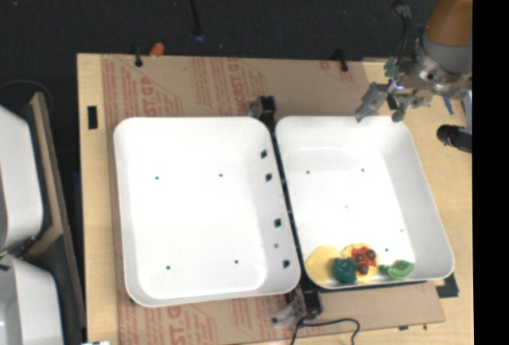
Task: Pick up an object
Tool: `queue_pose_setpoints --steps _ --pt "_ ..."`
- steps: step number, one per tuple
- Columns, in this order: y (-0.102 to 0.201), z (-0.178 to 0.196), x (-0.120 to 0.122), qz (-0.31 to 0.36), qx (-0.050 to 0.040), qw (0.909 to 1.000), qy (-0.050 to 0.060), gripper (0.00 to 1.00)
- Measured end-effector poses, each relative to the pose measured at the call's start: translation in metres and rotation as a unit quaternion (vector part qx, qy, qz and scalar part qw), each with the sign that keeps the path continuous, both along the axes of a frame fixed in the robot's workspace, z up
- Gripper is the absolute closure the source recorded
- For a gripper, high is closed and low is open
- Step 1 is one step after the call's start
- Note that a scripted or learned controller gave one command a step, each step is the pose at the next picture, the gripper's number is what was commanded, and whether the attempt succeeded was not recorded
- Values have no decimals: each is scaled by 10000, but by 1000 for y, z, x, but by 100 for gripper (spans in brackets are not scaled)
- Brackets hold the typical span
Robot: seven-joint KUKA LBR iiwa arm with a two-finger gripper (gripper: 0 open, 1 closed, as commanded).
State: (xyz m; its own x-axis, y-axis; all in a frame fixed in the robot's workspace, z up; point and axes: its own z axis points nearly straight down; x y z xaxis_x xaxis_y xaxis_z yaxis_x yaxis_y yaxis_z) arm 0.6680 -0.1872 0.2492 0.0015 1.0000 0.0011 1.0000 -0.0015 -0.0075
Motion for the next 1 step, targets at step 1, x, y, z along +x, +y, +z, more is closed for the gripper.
queue_pose_setpoints --steps 1 --pt "0 5 1 6 -7 10000 -43 0"
